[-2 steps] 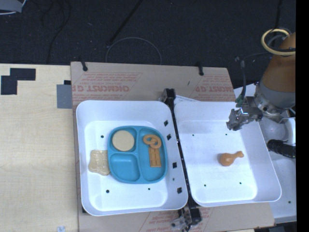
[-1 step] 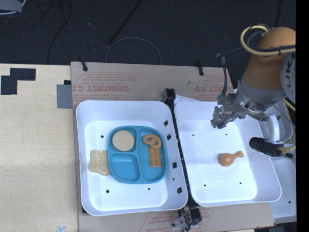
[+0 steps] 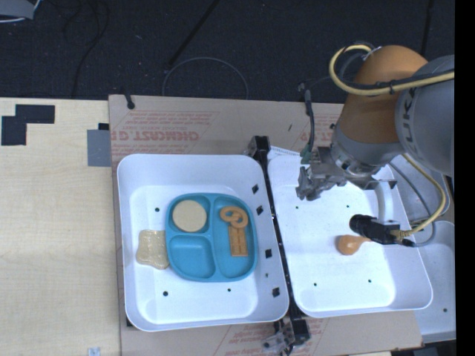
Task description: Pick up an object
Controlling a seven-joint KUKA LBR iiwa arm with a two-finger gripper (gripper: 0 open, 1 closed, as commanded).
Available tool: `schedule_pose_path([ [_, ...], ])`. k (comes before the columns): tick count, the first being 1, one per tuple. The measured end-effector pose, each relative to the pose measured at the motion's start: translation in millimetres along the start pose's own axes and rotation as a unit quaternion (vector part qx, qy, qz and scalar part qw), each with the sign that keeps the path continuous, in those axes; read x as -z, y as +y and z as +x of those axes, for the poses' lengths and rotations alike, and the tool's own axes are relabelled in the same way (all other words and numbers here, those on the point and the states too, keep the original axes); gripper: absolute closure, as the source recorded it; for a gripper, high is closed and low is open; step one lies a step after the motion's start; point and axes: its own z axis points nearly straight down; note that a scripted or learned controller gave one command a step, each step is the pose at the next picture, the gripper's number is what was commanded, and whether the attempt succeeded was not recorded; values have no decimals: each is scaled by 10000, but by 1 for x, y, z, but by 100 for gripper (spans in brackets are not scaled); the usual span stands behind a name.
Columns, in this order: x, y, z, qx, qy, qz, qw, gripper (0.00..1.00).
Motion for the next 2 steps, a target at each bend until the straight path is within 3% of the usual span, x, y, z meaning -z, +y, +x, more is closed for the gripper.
schedule_pose_path([
  [2,2,1,107,5,-1,-4,10000,100],
])
